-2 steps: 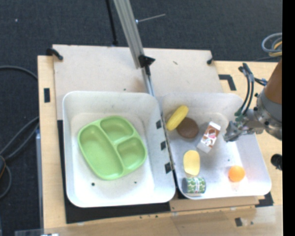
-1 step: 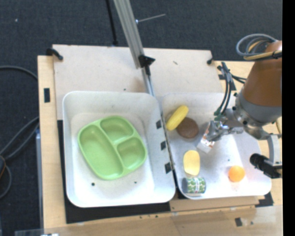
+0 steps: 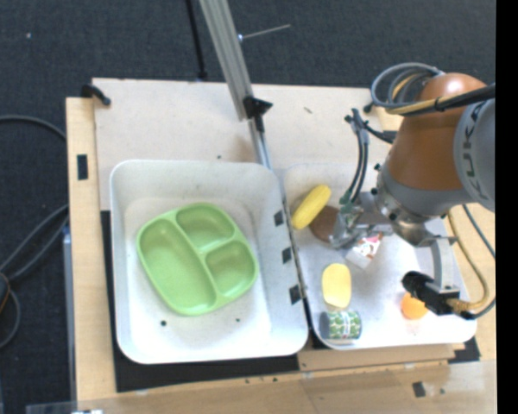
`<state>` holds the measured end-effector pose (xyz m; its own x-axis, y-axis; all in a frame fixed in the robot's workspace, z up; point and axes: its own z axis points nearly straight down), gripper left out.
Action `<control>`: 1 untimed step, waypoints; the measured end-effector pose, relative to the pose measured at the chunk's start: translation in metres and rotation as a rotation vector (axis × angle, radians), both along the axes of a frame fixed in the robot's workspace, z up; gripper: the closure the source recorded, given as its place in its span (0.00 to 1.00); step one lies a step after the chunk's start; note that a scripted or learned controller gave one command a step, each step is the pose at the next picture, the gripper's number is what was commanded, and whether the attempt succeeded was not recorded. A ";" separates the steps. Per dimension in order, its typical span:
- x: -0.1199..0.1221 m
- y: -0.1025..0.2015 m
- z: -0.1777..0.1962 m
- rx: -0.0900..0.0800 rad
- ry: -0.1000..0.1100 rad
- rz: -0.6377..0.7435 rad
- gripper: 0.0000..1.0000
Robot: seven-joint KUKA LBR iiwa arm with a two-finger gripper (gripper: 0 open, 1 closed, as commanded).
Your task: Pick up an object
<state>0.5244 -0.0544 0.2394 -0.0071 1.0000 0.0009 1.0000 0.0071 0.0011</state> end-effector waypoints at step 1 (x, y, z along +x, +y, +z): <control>0.013 0.050 -0.009 0.000 0.000 0.000 1.00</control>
